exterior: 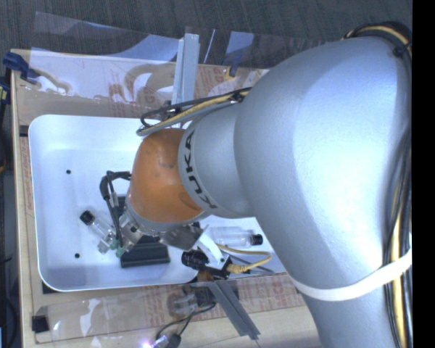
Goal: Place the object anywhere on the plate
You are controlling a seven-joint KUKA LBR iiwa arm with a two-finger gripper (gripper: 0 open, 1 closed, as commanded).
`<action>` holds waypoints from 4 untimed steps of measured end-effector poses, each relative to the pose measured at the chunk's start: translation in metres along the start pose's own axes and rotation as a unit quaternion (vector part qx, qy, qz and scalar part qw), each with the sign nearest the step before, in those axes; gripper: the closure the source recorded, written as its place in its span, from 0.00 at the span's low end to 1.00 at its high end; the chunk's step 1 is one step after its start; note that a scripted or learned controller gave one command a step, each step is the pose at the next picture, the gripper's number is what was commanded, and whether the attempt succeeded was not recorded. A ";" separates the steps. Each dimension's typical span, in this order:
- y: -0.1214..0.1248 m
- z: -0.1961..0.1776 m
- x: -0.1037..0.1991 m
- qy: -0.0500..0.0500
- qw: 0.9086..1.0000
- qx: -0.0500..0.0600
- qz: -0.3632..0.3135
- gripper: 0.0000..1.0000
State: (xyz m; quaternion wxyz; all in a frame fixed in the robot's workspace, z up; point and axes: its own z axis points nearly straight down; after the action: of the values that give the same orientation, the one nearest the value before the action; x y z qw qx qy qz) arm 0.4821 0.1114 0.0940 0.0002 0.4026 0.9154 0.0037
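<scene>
My worktop (pixel 65 100) is pale wood, stained with brownish marks — clear plastic sheeting (pixel 94 38) lies along its far edge. Dark grey carpet (pixel 203 2) covers the floor beyond.

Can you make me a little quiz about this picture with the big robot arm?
1. True or false: the band above the robot's wrist is orange.
2. What colour is the bin? A) white B) red C) green
3. Fill in the gap: the small clear bottle lying in the bin has a ____ cap.
Key: 1 true; 2 A; 3 black.
</scene>
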 end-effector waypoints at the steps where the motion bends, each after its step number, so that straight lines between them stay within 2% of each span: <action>1: 0.038 0.001 0.047 -0.003 0.958 0.007 -0.285 1.00; 2: 0.008 0.004 0.018 0.003 0.850 0.005 -0.527 1.00; 3: 0.069 0.002 0.021 -0.001 0.951 0.007 -0.308 1.00; 4: -0.002 0.002 0.007 0.001 0.974 0.003 -0.226 1.00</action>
State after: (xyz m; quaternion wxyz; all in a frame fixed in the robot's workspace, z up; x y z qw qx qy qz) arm 0.4757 0.1148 0.0916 -0.0013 0.1851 0.9827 0.0008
